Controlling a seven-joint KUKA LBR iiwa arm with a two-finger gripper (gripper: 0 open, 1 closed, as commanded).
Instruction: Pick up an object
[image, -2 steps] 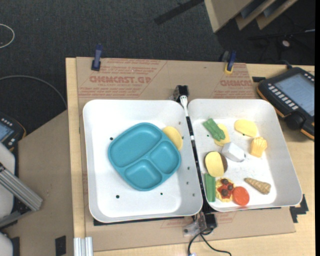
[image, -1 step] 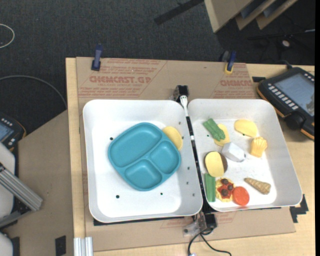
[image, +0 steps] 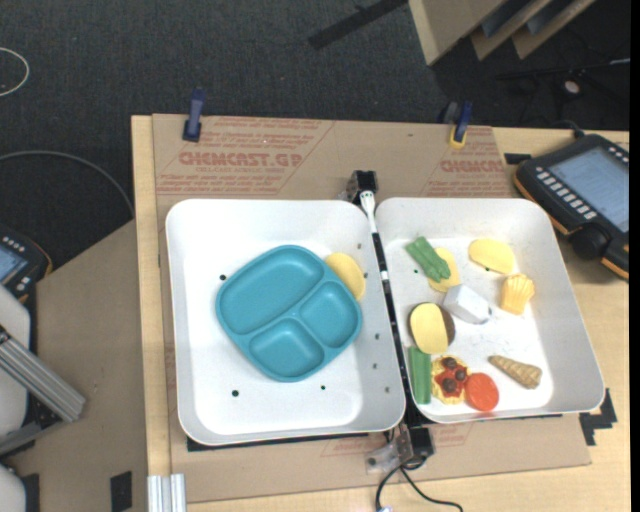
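Observation:
The right bin (image: 560, 260) holds several toy foods: a green pickle (image: 429, 259) on a yellow piece, a yellow lemon-like piece (image: 492, 255), a yellow shell-shaped piece (image: 517, 293), a white block (image: 466, 304), a yellow and brown potato half (image: 431, 326), a green stick (image: 420, 374), a pizza slice (image: 451, 380), a red tomato slice (image: 482, 392) and a tan cone (image: 517, 371). In the left bin (image: 190, 300) lies a blue divided plate (image: 288, 311) with a yellow piece (image: 346, 273) against its right edge.
The bins rest on a cardboard sheet (image: 250, 155) held by a blue clamp (image: 193, 115) and a yellow-blue clamp (image: 460, 122). A black teach pendant (image: 585, 190) lies at the right of the bench. A metal rail (image: 40, 385) stands at the left.

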